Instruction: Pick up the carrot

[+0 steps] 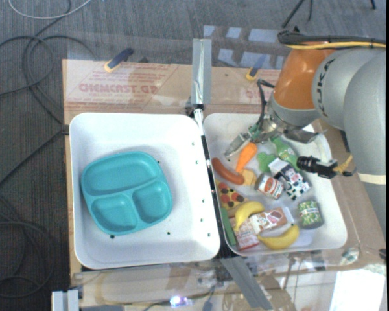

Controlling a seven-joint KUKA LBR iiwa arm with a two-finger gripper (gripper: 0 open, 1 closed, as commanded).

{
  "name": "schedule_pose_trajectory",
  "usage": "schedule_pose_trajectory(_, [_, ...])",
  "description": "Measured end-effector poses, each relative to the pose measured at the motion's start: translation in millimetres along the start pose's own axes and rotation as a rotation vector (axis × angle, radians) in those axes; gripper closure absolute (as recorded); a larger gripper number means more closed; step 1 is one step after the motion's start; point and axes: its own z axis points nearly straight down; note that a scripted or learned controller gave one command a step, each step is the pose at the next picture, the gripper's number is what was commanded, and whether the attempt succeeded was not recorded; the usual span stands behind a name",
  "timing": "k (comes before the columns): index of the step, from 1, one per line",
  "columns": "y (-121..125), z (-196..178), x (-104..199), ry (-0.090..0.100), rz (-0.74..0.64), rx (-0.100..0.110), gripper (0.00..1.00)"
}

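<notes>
The carrot (245,158) is a short orange toy lying aslant in the upper left part of the right bin (334,235), its thick end toward the upper right. My gripper (246,142) comes down from the orange-banded wrist (298,86) and sits right over the carrot's upper end. A grey metal part of it runs down-left beside the carrot. The view does not show the carrot lifted off the bin floor.
Around the carrot lie a red sausage (227,172), a pizza slice (230,197), two bananas (247,211), a small can (269,185), a green piece (282,150), a carton (267,222) and a green tin (309,214). The left bin (84,125) holds a teal divided plate (126,192).
</notes>
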Motion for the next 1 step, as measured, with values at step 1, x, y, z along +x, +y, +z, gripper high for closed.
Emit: schedule_pose_trajectory(1, [-0.5,-5.5,-0.1,0.002,0.002,0.003,1.0])
